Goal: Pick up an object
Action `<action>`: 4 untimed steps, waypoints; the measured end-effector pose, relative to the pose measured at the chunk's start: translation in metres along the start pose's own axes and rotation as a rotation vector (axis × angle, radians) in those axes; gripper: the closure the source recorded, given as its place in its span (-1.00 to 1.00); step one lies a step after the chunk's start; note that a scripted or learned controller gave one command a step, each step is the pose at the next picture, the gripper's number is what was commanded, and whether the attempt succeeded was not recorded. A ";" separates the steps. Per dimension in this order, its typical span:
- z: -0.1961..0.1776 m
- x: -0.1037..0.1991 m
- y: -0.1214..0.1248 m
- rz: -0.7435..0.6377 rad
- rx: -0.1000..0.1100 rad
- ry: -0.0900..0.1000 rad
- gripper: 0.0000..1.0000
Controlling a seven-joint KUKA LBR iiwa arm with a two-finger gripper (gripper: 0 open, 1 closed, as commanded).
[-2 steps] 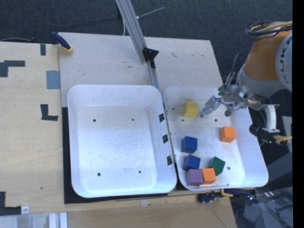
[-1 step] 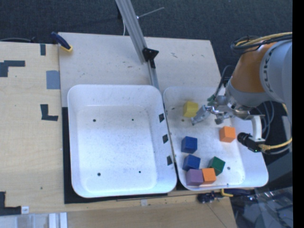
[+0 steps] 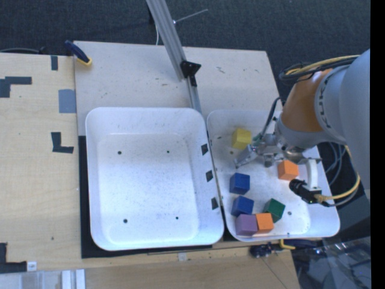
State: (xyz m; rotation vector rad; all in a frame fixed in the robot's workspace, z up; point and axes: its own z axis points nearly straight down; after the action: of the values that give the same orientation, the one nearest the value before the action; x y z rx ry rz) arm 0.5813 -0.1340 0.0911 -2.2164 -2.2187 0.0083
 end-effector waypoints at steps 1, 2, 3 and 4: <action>-0.013 0.001 0.002 -0.002 -0.004 0.001 1.00; -0.063 -0.007 -0.003 0.000 -0.011 -0.001 1.00; -0.105 -0.006 -0.003 -0.001 -0.011 -0.001 1.00; -0.154 -0.008 -0.012 0.000 -0.011 -0.001 1.00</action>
State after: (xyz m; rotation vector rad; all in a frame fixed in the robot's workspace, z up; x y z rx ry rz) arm 0.5706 -0.1415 0.2457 -2.2227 -2.2251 -0.0030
